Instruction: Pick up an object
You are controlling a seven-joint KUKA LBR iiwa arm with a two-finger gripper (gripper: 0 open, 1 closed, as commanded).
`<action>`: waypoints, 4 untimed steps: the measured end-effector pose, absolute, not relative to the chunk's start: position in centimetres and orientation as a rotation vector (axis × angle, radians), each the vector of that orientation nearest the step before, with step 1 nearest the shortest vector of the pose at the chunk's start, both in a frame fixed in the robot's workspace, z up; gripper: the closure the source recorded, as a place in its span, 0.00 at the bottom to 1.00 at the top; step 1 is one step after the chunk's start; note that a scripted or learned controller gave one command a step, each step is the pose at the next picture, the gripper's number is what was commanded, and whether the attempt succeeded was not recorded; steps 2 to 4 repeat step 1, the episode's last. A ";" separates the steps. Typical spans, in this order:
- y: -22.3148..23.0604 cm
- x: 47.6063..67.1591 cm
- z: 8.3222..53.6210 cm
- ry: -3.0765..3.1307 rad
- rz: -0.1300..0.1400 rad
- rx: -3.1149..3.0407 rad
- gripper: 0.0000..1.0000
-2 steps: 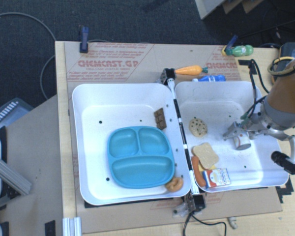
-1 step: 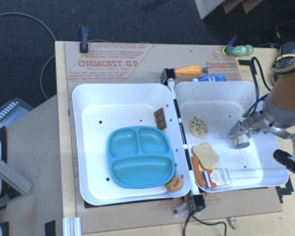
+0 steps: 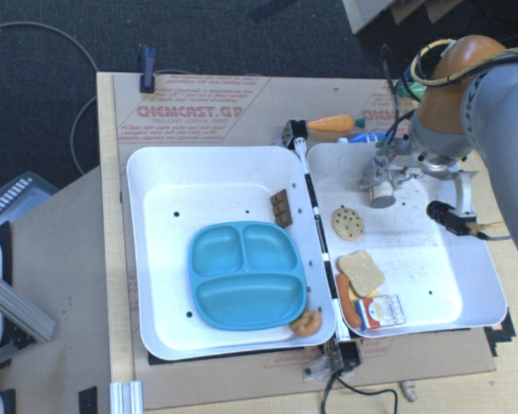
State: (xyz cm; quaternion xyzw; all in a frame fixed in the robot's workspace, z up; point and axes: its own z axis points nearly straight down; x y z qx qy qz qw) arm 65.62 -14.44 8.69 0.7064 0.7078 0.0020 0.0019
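- Your end effector [image 3: 381, 190] hovers low in the right bin [image 3: 466, 317], near its far wall; I cannot tell its opening, and nothing shows in it.
- Nearest target: the cookie [image 3: 348, 223], just toward you. Judge it light, stiff, crumbly; take it across its rim.
- Bare floor surrounds it; the bread slice [image 3: 362, 272] lies nearer the divider.

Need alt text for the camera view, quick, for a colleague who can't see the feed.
The gripper hangs over the back of the right bin, with a cookie, bread slice, hot dog and small carton lying nearer the front. The left bin holds a blue tray, a chocolate piece and a pretzel.
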 end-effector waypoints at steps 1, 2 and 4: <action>-7.5 64.1 18.6 2.221 0.003 2.218 1.00; -7.5 64.1 18.6 2.221 0.003 2.218 1.00; -7.5 64.1 18.6 2.221 0.003 2.218 1.00</action>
